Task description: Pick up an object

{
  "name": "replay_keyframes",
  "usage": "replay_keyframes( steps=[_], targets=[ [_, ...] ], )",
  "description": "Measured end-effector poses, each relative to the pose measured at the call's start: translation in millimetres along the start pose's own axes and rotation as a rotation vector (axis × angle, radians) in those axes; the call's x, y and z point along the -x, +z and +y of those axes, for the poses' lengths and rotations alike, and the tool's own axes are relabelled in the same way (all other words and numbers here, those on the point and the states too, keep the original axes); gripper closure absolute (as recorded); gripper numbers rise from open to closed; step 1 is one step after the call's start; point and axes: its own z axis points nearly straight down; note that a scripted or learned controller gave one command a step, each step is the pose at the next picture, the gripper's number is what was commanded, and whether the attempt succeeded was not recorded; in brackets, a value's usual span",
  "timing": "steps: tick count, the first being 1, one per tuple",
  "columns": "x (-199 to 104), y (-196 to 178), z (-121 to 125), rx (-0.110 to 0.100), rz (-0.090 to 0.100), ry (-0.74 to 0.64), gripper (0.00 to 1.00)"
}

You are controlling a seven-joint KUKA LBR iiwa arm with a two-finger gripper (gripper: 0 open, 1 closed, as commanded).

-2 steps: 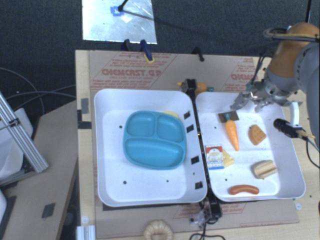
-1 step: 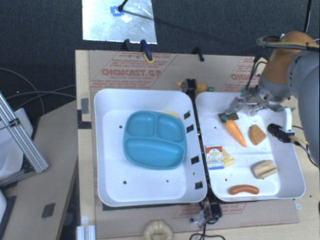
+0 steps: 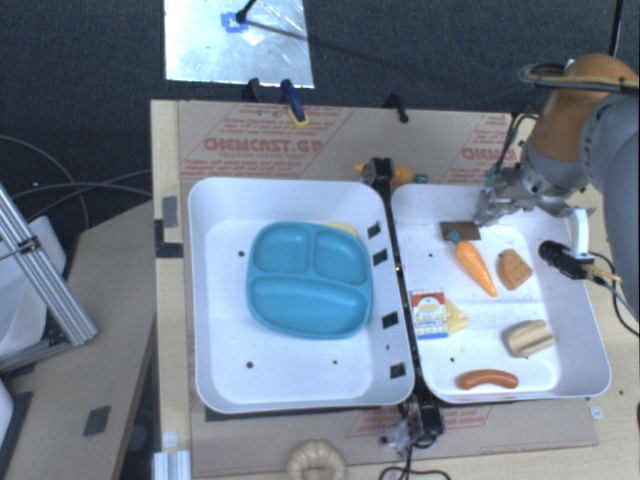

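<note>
My gripper (image 3: pixel 489 211) hangs over the far part of the right bin (image 3: pixel 590 343), reaching in from the right. Just below and left of it lies a small brown flat piece (image 3: pixel 460 232), close to the gripper. An orange carrot (image 3: pixel 476 268) lies in front of that piece, with a tan bread slice (image 3: pixel 515 269) to its right. Nearer the front are a red-and-white carton (image 3: pixel 428 313), a yellow cheese wedge (image 3: pixel 455 319), a bread roll (image 3: pixel 528 338) and a sausage (image 3: pixel 488 379). I see nothing between the gripper's tips.
The left bin (image 3: pixel 215 268) holds a blue divided plate (image 3: pixel 308 279) with a yellow item (image 3: pixel 345 229) peeking out behind it. A black divider with clips (image 3: pixel 395 268) runs between the bins. An orange-yellow object (image 3: pixel 398 176) sits beyond the bins' far edge.
</note>
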Motion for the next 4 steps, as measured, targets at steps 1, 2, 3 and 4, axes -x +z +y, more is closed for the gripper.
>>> replay_keyframes(
  steps=[1, 2, 3, 4],
  targets=[
    [6.3, -61.0, 9.0, -0.004, 0.000, 0.003, 1.00],
    [11.0, -108.0, 15.9, -0.004, 0.000, 0.002, 1.00],
    [10.8, -126.1, 17.4, -0.007, 0.001, 0.002, 1.00],
    [-44.5, -128.1, -9.9, -0.011, 0.003, 0.002, 1.00]
  ],
)
